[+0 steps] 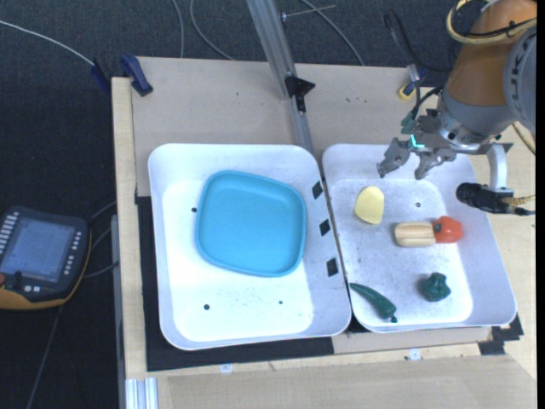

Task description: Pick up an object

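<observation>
A grey robot arm (490,54) with an orange band reaches in from the right over a wooden surface (213,92) bearing two shallow white bins. Its claw (408,161) hangs above the far edge of the right bin (494,271), fingers spread apart with nothing between them. Just below the claw lies a pale yellow object (370,204); nearer the middle of the bin sits a tan piece (414,234) touching a red one (448,229). A dark green lump (435,287) rests toward the near right corner, and a green pepper (375,302) lies along the near left rim. The left bin (170,313) holds a blue plate (251,222). A handheld control pendant (38,256) sits on the floor at left.
</observation>
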Available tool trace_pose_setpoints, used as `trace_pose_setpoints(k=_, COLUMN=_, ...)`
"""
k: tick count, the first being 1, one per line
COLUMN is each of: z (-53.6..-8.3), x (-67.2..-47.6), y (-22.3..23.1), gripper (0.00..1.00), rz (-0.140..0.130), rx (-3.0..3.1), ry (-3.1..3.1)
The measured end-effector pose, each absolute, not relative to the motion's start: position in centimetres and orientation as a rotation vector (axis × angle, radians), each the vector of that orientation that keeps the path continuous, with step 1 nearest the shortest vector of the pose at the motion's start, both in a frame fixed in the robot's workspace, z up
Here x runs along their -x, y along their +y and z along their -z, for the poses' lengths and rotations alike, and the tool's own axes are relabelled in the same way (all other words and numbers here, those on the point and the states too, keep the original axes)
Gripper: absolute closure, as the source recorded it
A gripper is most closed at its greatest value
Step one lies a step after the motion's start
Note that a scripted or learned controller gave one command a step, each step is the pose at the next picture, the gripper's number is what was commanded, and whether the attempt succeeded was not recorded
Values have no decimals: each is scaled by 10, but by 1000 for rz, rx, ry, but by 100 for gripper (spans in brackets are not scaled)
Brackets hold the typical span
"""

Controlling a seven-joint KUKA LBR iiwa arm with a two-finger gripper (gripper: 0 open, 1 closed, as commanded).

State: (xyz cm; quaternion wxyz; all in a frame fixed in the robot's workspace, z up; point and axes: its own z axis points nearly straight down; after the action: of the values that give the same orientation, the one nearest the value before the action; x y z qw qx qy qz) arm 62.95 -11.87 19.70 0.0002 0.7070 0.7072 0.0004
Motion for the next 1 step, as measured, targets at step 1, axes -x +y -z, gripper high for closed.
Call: trace_pose_setpoints(k=1, z=-197, x=-629, y=-119, gripper=0, rz=-1, rx=-2221, ry=2222)
